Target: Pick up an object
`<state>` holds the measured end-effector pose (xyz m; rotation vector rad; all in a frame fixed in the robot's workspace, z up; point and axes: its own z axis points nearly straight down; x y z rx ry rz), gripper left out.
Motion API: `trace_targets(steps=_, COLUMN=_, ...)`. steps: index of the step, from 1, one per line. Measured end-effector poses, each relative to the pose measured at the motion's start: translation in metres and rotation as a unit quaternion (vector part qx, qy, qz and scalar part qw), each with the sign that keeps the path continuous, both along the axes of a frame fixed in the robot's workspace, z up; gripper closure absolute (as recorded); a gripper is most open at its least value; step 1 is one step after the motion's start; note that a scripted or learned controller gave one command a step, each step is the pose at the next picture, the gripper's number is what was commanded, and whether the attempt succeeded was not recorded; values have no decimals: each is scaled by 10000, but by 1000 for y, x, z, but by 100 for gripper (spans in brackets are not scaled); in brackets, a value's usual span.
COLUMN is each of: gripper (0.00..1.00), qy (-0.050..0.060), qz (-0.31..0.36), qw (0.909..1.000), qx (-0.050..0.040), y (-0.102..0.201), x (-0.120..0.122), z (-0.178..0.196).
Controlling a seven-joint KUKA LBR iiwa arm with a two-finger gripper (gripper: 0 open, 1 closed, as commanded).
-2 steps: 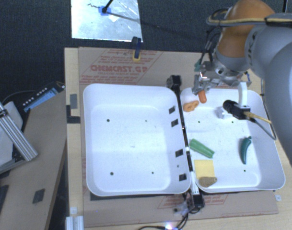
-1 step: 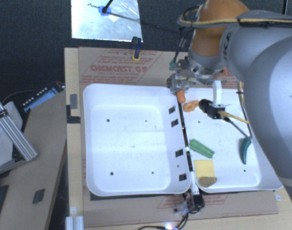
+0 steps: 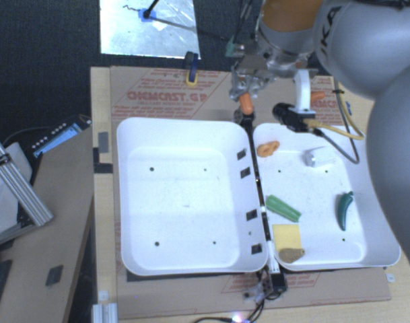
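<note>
Orange and small, an object (image 3: 246,103) sits between the fingers of the hand (image 3: 246,99), held above the far rim where the two bins meet. Right bin (image 3: 326,187) holds a green block (image 3: 283,208), yellow sponge (image 3: 287,235) and dark green pepper (image 3: 343,209).

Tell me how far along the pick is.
Done: the end effector appears shut on a small orange piece, raised over the bins' far rim. In hand: the lift. Left: keeping it secure; the green pepper and yellow sponge lie untouched in the right bin.
</note>
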<state>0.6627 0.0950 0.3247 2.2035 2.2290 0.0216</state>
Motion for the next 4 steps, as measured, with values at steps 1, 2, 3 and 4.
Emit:
trace_targets(steps=1, gripper=100, qy=93, qz=-24, qw=10000, qx=-23, y=25, x=-49, z=-37)
trace_targets(steps=2, gripper=100, qy=91, qz=-21, qw=10000, qx=-21, y=87, x=-100, z=-51)
trace_targets(steps=3, gripper=100, qy=94, qz=-30, qw=9999, qx=-25, y=105, x=-144, z=-70)
trace_targets(steps=4, gripper=100, qy=52, qz=-19, qw=10000, qx=-7, y=142, x=-140, z=-18)
